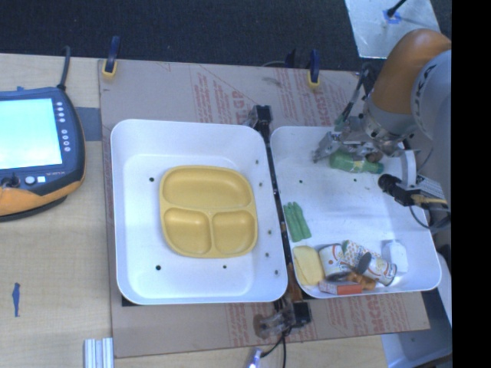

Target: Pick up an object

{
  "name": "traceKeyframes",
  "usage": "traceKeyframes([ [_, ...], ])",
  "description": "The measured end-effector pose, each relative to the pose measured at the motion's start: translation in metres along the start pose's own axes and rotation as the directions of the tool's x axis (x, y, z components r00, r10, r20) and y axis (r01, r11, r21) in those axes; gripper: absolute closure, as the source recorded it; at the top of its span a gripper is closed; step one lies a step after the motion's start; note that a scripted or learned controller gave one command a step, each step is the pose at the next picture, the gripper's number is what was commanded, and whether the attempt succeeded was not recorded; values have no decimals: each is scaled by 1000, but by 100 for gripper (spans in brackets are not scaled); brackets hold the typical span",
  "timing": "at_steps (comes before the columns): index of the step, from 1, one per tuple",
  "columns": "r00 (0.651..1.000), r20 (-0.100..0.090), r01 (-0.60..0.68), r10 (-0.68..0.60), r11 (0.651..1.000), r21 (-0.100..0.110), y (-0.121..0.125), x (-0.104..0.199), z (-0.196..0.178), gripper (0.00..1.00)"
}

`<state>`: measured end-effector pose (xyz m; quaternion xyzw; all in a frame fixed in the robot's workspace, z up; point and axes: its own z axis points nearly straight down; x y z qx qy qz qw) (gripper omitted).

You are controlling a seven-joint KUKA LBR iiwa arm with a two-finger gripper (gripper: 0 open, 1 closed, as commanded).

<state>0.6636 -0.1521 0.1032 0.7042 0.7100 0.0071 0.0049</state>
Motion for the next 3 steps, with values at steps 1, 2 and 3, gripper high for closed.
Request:
traceKeyframes([
  [1, 1000, 4, -2, 2, 1000, 20, -40, 43, -18, 0],
  [2, 1000, -6, -3, 3, 1000, 24, -13, 9, 2, 0],
  [3, 1000, 4, -2, 2, 1000, 21, -37, 50, 11, 0],
])
